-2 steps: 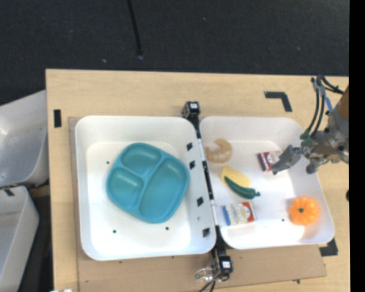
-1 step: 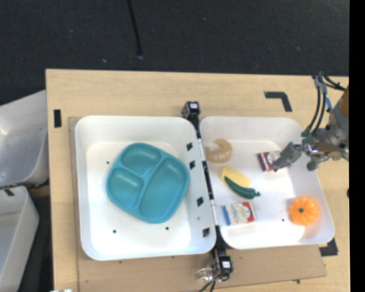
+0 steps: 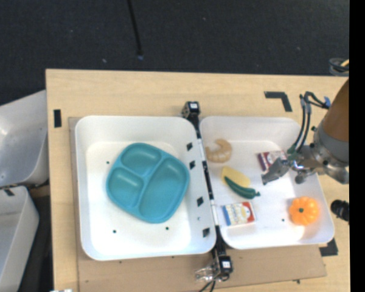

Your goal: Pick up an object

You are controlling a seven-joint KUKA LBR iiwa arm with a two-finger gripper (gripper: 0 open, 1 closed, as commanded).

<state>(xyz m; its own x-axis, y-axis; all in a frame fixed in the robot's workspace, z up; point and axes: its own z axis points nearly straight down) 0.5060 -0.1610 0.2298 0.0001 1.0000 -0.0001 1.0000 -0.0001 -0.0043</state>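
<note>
At the bottom of the frame, closest to us, sits the wooden desk (image 3: 140, 278) with two white bins on it. In the right bin (image 3: 274, 241), low down, a small white box with a picture on it (image 3: 238, 213) lies flat. Just right of it sits a little orange pumpkin (image 3: 304, 212), near the lower right corner. A bit higher, in the middle of that bin, a yellow and green toy corn (image 3: 239, 183) lies at a slant. Above it is a tan curly pastry toy (image 3: 219, 151). A small red and white packet (image 3: 267, 160) lies to the right of that.

The gripper (image 3: 281, 170) hangs over the right bin, right by the packet, maybe touching it. I cannot tell if it is open or closed, and nothing shows between its tips. It looks like it is going for the packet, since that toy is nearest.

The left bin (image 3: 91, 230) holds a blue plate with three parts (image 3: 148, 182), lying flat in the middle.
</note>
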